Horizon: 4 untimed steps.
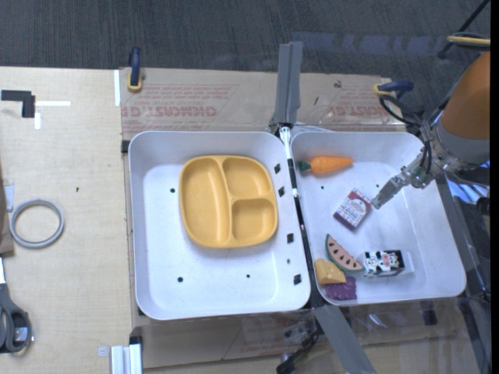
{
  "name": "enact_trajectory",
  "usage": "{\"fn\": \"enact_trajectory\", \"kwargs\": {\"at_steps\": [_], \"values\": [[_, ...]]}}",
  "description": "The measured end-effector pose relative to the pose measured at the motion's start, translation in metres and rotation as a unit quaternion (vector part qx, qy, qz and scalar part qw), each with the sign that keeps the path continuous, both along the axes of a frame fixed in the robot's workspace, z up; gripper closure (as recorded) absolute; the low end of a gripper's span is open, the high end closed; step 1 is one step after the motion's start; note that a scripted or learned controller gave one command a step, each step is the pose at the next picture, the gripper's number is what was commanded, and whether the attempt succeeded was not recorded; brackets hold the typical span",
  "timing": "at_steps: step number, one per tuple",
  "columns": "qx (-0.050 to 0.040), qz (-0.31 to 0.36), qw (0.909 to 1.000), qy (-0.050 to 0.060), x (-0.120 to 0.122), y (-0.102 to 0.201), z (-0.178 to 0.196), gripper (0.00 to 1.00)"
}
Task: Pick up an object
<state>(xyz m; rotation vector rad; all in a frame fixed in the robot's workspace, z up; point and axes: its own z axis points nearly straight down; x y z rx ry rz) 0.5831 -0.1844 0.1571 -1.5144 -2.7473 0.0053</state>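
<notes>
Gripper (384, 197) hangs over right bin (444, 232), tip just right of a small red packet (352, 209); fingers look pressed together w/ nothing between them, though too small to be sure. Toy carrot (327, 164) near bin's top-left. Watermelon slice (343, 254), cow-print carton (383, 262), yellow and purple bits along front. Left bin (156, 248): yellow divided plate (228, 201).

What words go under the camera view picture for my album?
Robot's pincer hovers beside a small red packet in the right bin.
</notes>
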Motion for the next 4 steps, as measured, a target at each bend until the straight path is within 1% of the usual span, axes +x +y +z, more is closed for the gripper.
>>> {"fn": "enact_trajectory", "kwargs": {"at_steps": [1, 2, 3, 4], "values": [[-0.0008, -0.164, 0.9864, 0.001, -0.025, 0.047, -0.058, 0.00], [-0.0008, -0.164, 0.9864, 0.001, -0.025, 0.047, -0.058, 0.00], [-0.0024, -0.276, 0.9611, 0.001, 0.029, 0.064, -0.070, 0.00], [-0.0003, -0.099, 0.9951, 0.001, -0.017, 0.037, -0.070, 0.00]]}}
